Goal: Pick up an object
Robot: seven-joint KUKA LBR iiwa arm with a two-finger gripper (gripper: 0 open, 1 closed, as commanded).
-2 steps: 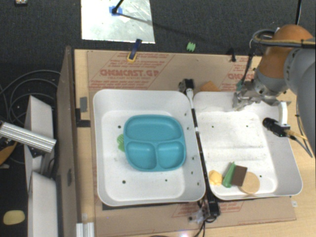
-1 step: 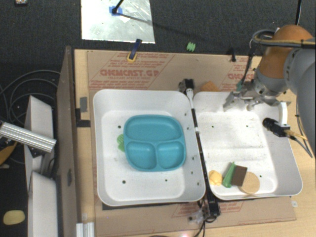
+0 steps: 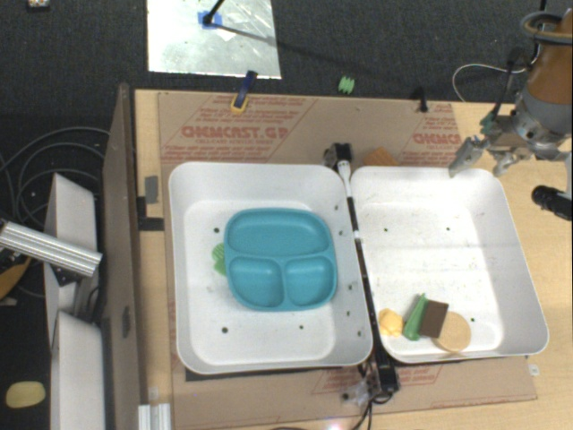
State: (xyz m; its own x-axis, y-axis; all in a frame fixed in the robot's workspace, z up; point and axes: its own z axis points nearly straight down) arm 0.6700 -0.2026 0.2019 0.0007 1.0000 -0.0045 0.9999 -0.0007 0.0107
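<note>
Bins: two, side by side.
Left bin (image 3: 192, 195): one blue tray (image 3: 279, 256).
Right bin (image 3: 501, 240): four small items (image 3: 425, 319), front edge.
Gripper (image 3: 483, 158): empty, jaws spread, above right bin's far right corner.

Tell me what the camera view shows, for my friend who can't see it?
A robot gripper hangs open above the far right corner of the right bin, holding nothing. Small toy foods sit at that bin's near edge, and a blue divided plate lies in the left bin.
</note>
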